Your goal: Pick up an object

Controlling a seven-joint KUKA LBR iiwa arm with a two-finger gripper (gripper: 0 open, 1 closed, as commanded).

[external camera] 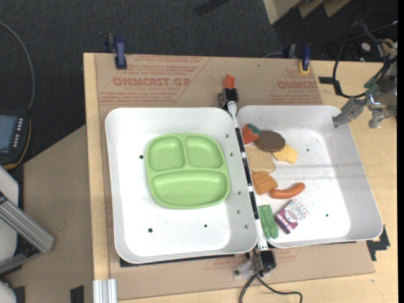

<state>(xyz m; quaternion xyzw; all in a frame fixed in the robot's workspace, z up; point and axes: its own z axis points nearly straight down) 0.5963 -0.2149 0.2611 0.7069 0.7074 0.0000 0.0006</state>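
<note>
The right bin holds several toy foods along its left side. Among them are a brown round patty, a small red piece, a tan bread slice and a yellow wedge. Closer to me lie an orange-brown toast piece, an orange sausage, a green bar and a purple-and-white packet. My gripper hangs over the bin's far right corner, well away from the foods. It is open, its fingers spread with nothing between them.
The left bin bears a green divided plate. A black ridge joins the two bins. Clamps hold the cardboard-covered bench at its far edge. Cables hang at the upper right.
</note>
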